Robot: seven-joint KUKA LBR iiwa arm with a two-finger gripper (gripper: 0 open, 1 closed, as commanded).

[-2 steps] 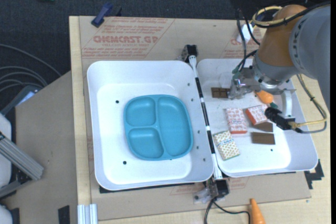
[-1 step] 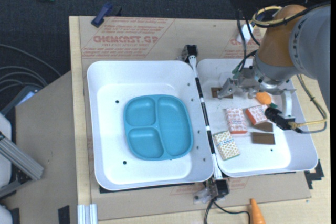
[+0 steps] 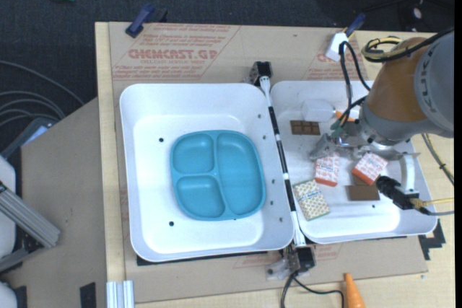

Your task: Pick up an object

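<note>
The arm's gripper (image 3: 345, 142) hangs low over the middle of the right bin (image 3: 361, 227), above small packets (image 3: 327, 171); whether it is spread or pinching cannot be told. Nothing looks lifted yet. A blue divided plate (image 3: 216, 174) fills the left bin (image 3: 144, 119).

I see divided plate (image 3: 216, 174) in L bin (image 3: 137, 155); R bin (image 3: 361, 227) holds choc bar (image 3: 304, 128) at back, w/ cartons (image 3: 327, 171) & patterned box (image 3: 311, 199) nearer front.
</note>
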